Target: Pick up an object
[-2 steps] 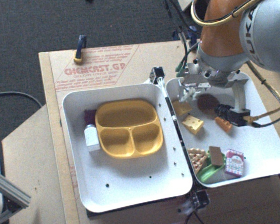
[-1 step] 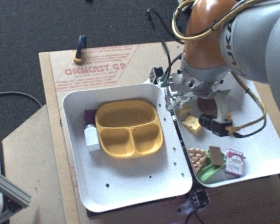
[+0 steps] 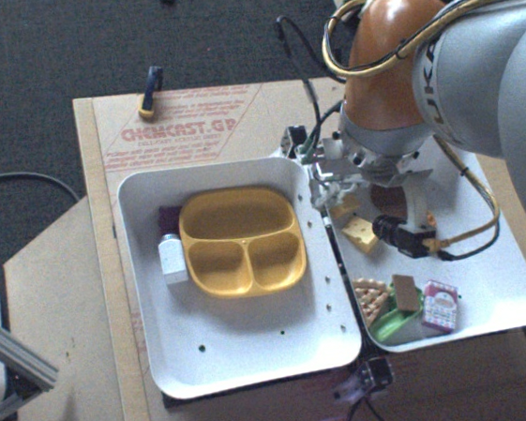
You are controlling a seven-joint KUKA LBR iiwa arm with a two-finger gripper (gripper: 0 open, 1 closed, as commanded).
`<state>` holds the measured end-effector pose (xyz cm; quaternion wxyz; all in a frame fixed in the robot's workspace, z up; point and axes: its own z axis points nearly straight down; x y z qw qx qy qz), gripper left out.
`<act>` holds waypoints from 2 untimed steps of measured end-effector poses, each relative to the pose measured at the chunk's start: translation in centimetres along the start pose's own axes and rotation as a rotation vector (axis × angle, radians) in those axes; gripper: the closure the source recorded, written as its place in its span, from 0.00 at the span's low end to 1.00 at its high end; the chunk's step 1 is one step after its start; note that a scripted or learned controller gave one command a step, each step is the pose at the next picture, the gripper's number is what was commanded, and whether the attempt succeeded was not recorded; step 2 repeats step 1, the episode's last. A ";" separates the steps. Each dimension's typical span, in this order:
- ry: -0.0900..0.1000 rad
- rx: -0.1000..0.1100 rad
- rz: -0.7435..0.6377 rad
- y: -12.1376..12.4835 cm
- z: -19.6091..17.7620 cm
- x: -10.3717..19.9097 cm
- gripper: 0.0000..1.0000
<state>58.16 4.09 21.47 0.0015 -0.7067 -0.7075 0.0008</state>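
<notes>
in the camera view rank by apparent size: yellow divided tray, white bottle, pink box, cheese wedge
1. yellow divided tray, by far the largest
2. pink box
3. white bottle, close to the pink box, so that order is unsure
4. cheese wedge

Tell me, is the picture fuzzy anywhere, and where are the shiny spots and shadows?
In the camera view, the arm's orange band shows a soft shine on its top; the yellow tray looks fairly sharp with gentle shadows in its compartments; the small things in the right bin, under the arm, are fuzzier and partly shaded; the dark floor at top is dim.
</notes>
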 end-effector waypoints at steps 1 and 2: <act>-0.001 -0.007 0.001 0.3 -2.0 -0.4 1.00; -0.001 -0.007 0.001 0.3 -2.0 -0.4 1.00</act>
